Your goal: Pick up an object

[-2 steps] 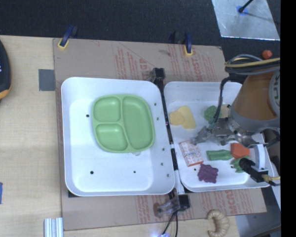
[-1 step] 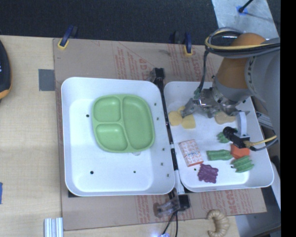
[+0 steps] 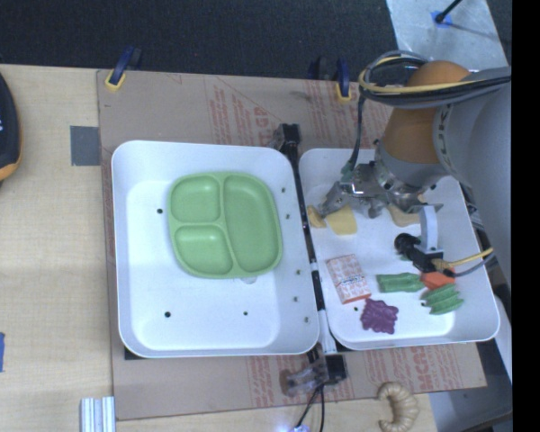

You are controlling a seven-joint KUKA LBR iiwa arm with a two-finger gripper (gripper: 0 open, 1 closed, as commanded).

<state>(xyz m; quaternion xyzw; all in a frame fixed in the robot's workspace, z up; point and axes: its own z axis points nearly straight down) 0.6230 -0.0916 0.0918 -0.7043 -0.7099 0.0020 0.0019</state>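
The arm reaches in from the right and hangs low over the far part of the right bin [image 3: 486, 327], its gripper [image 3: 360, 196] down among pale yellow pieces [image 3: 342, 222] that lie near the bin's left wall. Whether anything sits between its fingers cannot be told, since the wrist covers that spot. Nothing is seen lifted clear of the bin floor, so the pick looks not yet done; the grasp and the lift seem to be what is left.

Other candidates lie nearer in the same bin: a small printed card [image 3: 347, 277] toward the left, a purple grape bunch [image 3: 379, 315] near the front edge, and green pieces [image 3: 420, 289] with an orange bit to the right.

The left bin [image 3: 135, 322] holds a green divided plate [image 3: 225, 223], well apart from the gripper.
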